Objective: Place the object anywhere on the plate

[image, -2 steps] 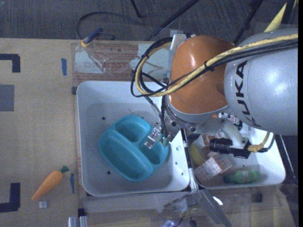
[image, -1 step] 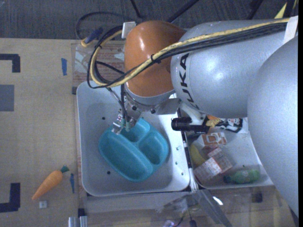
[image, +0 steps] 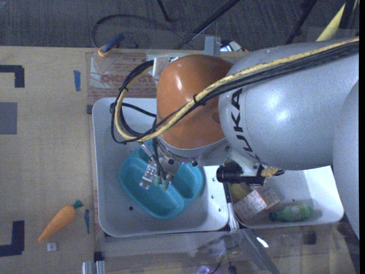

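At the far left of the tan bench (image: 45,153) there are black tape corners and a grey square, and a little to their right a strip of blue tape (image: 77,80). Nearer to me, a toy carrot (image: 57,222) lies on the bare bench, tilted, with its green top pointing right and away. It is outside both bins, just left of the left bin (image: 105,153), with a second bit of blue tape between them.

The left bin holds a teal plate (image: 134,181), which sits in the near half of the bin and looks to be split into compartments. The gripper (image: 158,178) hangs straight over the plate, about at its middle, pointing down. Whether its jaws are spread or pressed together I cannot tell from here, nor whether anything is between them.

Above the gripper is the orange band (image: 188,101), with yellow and black cables (image: 122,104) looping out to its left over the far part of the left bin. The grey arm (image: 285,107) stretches off to the right and covers most of the right bin (image: 325,181).

In the near strip of the right bin that I can see, there is a yellow item (image: 239,190) by the left wall, a pale packet (image: 256,201) just beside it, and a green bottle (image: 292,212) lying on its side to the right of the packet. All of these lie well apart from the plate.
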`<state>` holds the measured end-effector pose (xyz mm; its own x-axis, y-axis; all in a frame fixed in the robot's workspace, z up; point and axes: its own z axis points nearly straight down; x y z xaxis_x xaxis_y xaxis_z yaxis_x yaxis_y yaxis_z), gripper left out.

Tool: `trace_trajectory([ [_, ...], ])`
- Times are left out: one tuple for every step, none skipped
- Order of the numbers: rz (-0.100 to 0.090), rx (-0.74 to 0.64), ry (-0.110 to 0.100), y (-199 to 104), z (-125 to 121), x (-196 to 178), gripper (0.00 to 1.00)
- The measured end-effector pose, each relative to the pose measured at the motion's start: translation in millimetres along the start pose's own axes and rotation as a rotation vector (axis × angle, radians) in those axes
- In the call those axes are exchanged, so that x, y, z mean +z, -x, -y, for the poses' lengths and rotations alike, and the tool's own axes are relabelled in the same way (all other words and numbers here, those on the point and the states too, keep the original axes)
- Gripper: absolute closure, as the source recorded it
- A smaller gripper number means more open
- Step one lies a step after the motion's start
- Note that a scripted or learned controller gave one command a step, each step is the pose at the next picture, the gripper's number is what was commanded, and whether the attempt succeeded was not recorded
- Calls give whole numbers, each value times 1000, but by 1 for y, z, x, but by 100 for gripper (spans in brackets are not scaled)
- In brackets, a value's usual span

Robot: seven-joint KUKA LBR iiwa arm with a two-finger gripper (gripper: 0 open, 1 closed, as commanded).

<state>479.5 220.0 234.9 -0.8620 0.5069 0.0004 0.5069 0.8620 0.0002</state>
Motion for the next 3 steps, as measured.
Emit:
trace_trajectory([
  [3,147,3,16,-14,-5,100],
  [0,196,0,21,36,59,100],
  [4,-38,4,71,26,49,100],
])
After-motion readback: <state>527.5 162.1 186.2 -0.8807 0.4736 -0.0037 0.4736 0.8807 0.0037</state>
